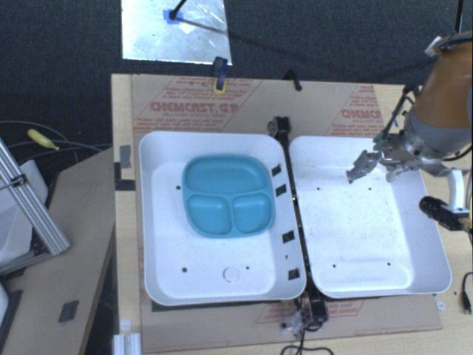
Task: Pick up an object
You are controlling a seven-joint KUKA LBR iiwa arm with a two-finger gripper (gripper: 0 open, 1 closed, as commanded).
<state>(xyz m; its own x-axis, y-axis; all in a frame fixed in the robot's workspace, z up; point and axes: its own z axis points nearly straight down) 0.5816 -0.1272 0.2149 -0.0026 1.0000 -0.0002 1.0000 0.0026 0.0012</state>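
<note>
- Dark carpet is seen around a cardboard-topped bench (222,98), on which two shallow white bins are set side by side.
- A blue divided plate (228,196), with three compartments, is shown lying flat in the left bin (159,161), near its middle.
- The gripper (362,167) is held over the upper part of the right bin (414,272), well apart from the plate.
- Whether its jaws are parted cannot be told; nothing is seen gripped.

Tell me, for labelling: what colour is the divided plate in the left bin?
Light blue; the divided plate shows it clearly in the camera view.
</note>
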